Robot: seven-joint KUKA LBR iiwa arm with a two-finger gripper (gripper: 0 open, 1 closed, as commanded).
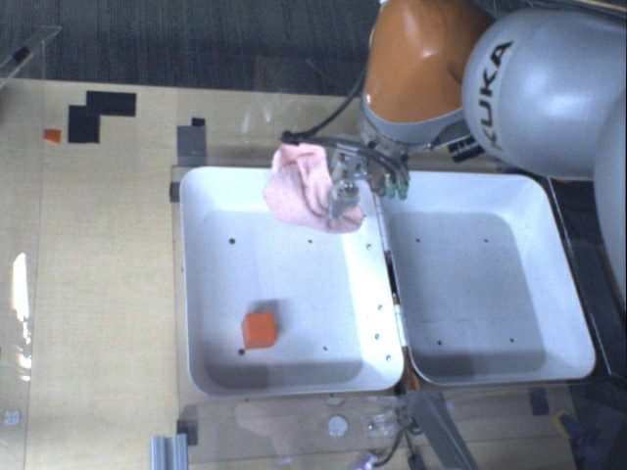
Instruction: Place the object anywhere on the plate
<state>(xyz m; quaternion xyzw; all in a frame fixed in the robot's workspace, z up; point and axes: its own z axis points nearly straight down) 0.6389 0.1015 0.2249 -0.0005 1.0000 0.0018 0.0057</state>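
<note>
step: carry | my gripper [345,202] pinching pink cloth [306,192], hanging over left bin [211,262] top-right | no plate seen | nxt: find plate, lower, let go | orange block [260,330] untouched

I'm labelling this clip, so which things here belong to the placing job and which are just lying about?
Part of the job:
- gripper, at the far edge of the left bin
- pink cloth, bunched against the gripper
- orange block, possibly the object, on the left bin's floor

Just lying about:
- right bin
- black shapes on the bench
- small orange marker beside them

I see no plate.
</note>
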